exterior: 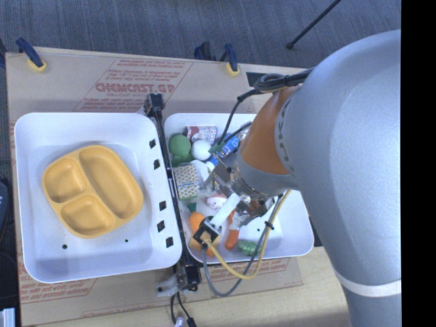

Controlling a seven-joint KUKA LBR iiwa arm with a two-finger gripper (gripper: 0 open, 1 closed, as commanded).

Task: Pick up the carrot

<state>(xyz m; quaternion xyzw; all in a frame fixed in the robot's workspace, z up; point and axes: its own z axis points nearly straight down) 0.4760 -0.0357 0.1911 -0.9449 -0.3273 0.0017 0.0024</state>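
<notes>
Jaws low in the right bin (293, 240), apparently just beside the carrot (232, 238).

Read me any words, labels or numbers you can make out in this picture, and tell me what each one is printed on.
"CHEMCAST GP": large red print on the brown protective paper covering the bench, above the left bin.
Smaller red lines around that print: too blurred to read.
Red print on the paper below the bins: too blurred to read.
Small packet in the right bin: label unreadable.
</notes>
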